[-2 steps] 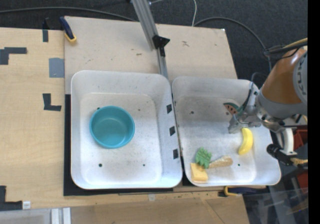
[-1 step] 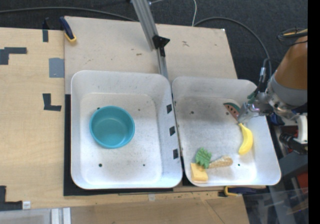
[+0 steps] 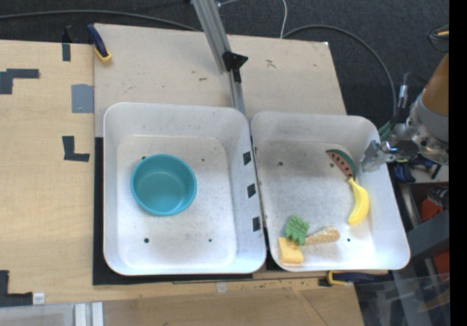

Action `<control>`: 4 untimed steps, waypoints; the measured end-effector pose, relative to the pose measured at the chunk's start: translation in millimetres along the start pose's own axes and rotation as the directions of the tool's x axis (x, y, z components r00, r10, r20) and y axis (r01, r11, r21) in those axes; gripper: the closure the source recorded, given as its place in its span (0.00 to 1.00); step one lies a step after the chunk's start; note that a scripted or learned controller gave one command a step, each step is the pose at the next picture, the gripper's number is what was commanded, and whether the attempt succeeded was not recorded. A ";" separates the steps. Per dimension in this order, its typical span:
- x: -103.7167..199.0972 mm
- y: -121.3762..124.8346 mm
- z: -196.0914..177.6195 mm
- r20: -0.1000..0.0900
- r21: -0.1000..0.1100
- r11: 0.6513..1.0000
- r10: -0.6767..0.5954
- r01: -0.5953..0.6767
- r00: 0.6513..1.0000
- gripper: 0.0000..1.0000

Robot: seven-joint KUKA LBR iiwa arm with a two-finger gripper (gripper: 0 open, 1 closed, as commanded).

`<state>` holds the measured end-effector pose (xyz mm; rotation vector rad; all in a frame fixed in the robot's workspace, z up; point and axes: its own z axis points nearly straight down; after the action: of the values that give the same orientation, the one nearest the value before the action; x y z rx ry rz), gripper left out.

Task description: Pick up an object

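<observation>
Banana [image 3: 358, 203] lies in right bin [image 3: 379, 244], just below watermelon slice [image 3: 341, 161], lettuce [image 3: 296, 228] and cheese [image 3: 290, 251] farther left; gripper [image 3: 372, 154] at bin's right rim above banana, jaw state unclear.

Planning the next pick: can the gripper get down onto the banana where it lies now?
Probably yes. The banana lies alone on the right bin's floor, near the right wall, with the gripper just above it. The watermelon slice sits close by its upper end, which could crowd the approach.
</observation>
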<state>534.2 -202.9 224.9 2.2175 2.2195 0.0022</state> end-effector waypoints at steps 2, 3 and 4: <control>46.8 -0.7 -49.0 -0.003 0.004 1.000 -0.005 0.005 1.000 1.00; 96.7 -2.5 -50.3 -0.004 0.006 1.000 -0.006 0.006 1.000 1.00; 140.4 -7.2 -35.6 -0.003 0.007 1.000 -0.004 0.004 1.000 1.00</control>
<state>526.7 -62.5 260.2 2.2180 2.2296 -0.0024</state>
